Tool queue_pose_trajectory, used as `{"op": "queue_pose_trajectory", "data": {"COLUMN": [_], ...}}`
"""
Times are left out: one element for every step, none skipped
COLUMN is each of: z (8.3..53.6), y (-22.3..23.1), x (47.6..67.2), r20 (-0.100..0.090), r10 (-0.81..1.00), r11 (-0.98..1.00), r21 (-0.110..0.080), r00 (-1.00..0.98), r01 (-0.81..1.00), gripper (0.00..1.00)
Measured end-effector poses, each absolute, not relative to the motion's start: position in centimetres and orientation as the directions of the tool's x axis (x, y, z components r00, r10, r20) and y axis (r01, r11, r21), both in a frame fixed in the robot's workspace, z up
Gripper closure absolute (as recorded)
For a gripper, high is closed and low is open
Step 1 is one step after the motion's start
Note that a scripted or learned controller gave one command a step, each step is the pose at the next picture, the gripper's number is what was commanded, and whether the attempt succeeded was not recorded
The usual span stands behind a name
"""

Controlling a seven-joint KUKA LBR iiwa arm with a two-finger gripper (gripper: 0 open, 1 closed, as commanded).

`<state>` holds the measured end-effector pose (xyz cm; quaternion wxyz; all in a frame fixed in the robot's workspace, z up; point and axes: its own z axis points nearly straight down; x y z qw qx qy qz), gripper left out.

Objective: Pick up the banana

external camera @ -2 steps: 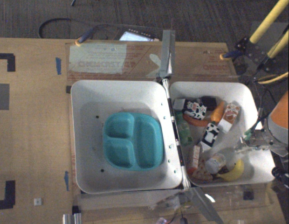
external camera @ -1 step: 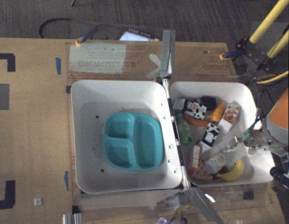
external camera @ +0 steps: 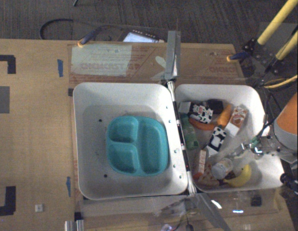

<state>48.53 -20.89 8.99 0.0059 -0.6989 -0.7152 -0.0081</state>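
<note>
The bench point(external camera: 33, 143) is tan board above dark carpet point(external camera: 197, 8). The tool point(external camera: 252, 147) sits over the crowded right bin point(external camera: 257, 93); its opening cannot be judged. The banana point(external camera: 241, 176) lies just below it, by the bin's front rim. The left bin point(external camera: 89, 97) holds a teal tray point(external camera: 137, 145).

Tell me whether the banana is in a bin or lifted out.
In. The banana lies on the floor of the right bin, near its front edge beside a clear bottle.
</note>
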Motion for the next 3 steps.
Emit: {"op": "queue_pose_trajectory", "data": {"z": [8.98, 9.85, 9.77], "y": [-20.96, -21.42, -20.96], "x": [48.53, 48.61, 48.64], "r20": [0.02, 0.005, 0.014], "r10": [0.999, 0.999, 0.999], "r11": [0.046, 0.043, 0.048], "r21": [0.003, 0.01, 0.006], "r00": [-0.046, -0.043, -0.048], "r01": [0.999, 0.999, 0.999], "gripper": [0.0, 1.0, 0.0]}}
